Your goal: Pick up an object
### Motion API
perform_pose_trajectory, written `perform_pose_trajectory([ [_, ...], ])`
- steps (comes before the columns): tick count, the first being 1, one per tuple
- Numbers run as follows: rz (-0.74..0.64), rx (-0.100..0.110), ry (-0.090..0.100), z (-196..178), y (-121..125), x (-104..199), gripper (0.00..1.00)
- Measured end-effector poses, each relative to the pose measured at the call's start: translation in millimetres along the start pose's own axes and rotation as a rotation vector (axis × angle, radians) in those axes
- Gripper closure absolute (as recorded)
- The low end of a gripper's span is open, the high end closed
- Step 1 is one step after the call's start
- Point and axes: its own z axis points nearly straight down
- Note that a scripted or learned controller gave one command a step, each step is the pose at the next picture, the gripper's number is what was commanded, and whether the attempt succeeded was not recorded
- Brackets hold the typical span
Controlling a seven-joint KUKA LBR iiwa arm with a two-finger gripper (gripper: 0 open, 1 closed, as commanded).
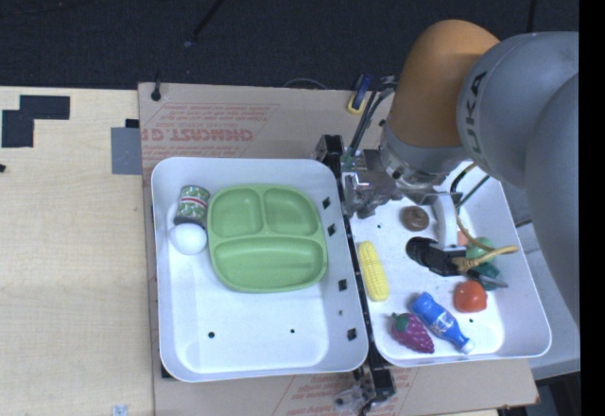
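The grey arm (510,102) is reaching in from three o'clock, its gripper (364,192) hanging over the right bin's (529,310) eleven o'clock corner; whether the claw is apart or together cannot be told. The left bin (246,338) is holding a green divided plate (267,239), with a can (192,204) and white ball (189,238) at its nine o'clock. In the right bin, a corn cob (374,270) is lying at nine o'clock, a blue bottle (440,320) and purple grapes (412,332) at six, a tomato (470,297) near centre.
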Motion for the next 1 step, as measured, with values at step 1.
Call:
perform_pose_trajectory([
  [1,0.003,0.002,-0.001,6.6,2.7,-11.7,1.0],
])
